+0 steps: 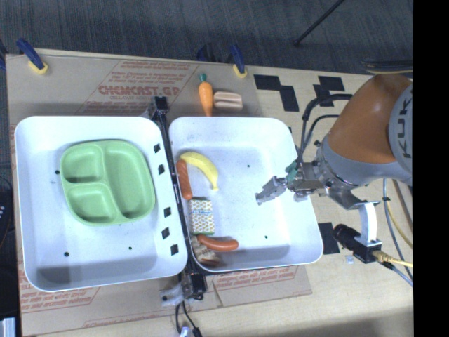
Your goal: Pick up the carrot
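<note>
Camera view: the small orange carrot with green top [205, 95] is located on the tabletop [126, 90], upper centre of frame. The tool [266, 192] is positioned centre-right, fingers apart, nothing clamped.

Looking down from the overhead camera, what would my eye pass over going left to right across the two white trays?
Green divided plate in the left bin → sausage → banana in the right bin → gripper → the arm's orange band.
</note>
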Controlling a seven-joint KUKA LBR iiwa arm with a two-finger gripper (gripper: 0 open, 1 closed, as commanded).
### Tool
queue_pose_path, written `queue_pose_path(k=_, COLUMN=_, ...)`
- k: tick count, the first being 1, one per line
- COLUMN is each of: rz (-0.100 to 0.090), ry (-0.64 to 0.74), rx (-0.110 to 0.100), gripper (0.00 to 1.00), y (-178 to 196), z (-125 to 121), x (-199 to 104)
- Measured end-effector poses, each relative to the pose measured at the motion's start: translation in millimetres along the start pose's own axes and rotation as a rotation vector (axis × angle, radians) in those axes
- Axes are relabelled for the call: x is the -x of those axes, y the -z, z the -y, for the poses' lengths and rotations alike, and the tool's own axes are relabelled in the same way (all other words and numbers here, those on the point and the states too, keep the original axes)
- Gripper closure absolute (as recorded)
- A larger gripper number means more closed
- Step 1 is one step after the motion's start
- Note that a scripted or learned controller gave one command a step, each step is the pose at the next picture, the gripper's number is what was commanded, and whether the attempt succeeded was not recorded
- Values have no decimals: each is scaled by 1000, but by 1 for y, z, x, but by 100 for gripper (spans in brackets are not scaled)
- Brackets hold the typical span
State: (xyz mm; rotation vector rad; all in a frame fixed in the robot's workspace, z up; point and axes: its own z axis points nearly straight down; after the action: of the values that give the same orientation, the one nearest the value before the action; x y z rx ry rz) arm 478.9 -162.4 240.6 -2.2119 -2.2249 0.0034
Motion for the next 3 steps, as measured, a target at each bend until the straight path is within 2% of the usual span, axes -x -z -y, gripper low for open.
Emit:
queue_pose_path(k=1, rz=2, ry=27, rx=1, gripper=0, y=-43, z=-78, x=-6)
queue_pose_path(k=2, rz=1, ry=90, rx=-2, gripper=0, y=-150, z=-119, x=-59)
queue_pose_path(k=3, rz=2, ry=22, rx=2, gripper=0, y=-148, z=-145, x=-65)
